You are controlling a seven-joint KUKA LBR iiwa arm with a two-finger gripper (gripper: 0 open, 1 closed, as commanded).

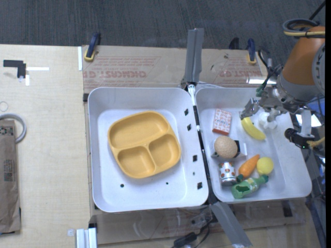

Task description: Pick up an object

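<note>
The right bin [295,182] holds several objects. A yellow banana [253,129] lies near its back right. My gripper [260,112] hangs just above the banana's far end, open, with nothing between its fingers. Further left are a red-and-white box [222,121] and a brown round ball [225,146]. Toward the front lie a small can [226,172], an orange carrot [249,165], a yellow lemon [265,165] and a green bottle [248,186].
The left bin [98,190] holds a yellow divided plate [144,143]. A grey divider bar [194,50] stands behind the gap between the bins. Cardboard [134,68] lies behind them. A brown paper bag [7,174] sits at the far left.
</note>
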